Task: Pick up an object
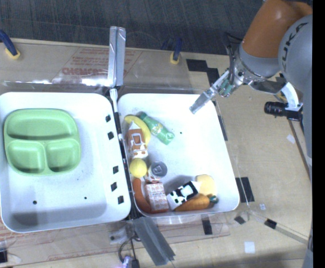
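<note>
Grey end effector (pixel 199 105) | above right bin (pixel 207 144) rim | nothing between fingers

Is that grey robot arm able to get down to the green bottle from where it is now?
Probably yes. The gripper hangs above the right white bin, and the green plastic bottle lies uncovered, with only the yellow banana close beside it.

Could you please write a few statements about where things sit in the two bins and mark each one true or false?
1. The green tray lies in the left bin. True.
2. The banana lies in the left bin. False: it lies in the right bin.
3. The end effector is above the right bin's upper edge. True.
4. The end effector holds the green bottle. False: the bottle lies on the bin floor, apart from it.
</note>
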Controlling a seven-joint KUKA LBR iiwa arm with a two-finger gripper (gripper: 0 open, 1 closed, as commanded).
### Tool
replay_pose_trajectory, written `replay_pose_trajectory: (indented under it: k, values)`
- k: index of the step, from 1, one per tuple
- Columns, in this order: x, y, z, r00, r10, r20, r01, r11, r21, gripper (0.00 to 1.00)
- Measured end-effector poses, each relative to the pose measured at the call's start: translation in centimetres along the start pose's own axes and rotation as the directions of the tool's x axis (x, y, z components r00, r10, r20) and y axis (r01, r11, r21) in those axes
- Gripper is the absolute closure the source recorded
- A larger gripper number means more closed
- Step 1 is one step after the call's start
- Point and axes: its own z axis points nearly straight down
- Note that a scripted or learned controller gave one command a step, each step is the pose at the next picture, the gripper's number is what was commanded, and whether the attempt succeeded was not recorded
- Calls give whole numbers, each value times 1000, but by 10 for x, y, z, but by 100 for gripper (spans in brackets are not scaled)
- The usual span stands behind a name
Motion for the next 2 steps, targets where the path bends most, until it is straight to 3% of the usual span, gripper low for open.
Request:
replay_pose_trajectory:
  k: [1,2]
  values:
    - [24,32,114,1000,-13,-1,13,1000,0,0]
    - [70,69,133,997,-70,22,71,997,-8,0]
